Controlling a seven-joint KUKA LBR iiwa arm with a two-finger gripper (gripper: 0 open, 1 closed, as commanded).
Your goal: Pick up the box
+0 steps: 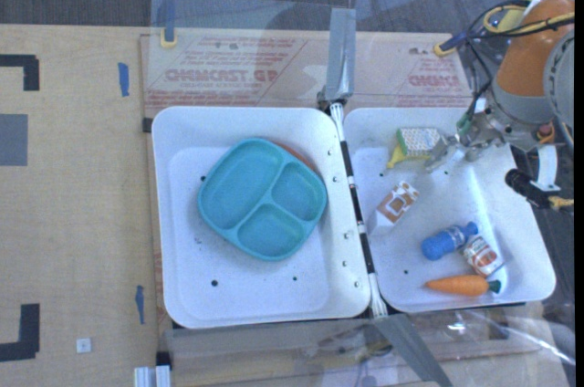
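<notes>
Grey carpet runs behind the counter [73,193], a pale wooden top with a taped sheet of cardboard under two shallow white bins set side by side.

What I take for the box [398,203] is a small white and brown carton lying tilted on the floor of the right bin [538,280], close to the wall it shares with the other bin. It sits alone, with bare white floor around it. Nothing is touching it.

Up from it, near the far wall of the same bin, lies a yellow and green packet [417,142]. Just beside that packet is the pincer [453,150], low over the bin and well apart from the box. Its tips are a blur of grey metal, and I cannot tell whether it is open or closed; I see nothing in it. The arm [534,66], grey with its orange band, comes in over the right rim.

Toward the near side of that bin are a blue bottle [448,241], a small jar [482,256] with a red label, and a carrot [459,286]. The left bin [182,285] holds a turquoise divided plate [263,199].

By my reckoning the job has hardly begun: the box is not yet gripped or lifted. What is left is to bring the pincer across to it, come down, close and raise it.
</notes>
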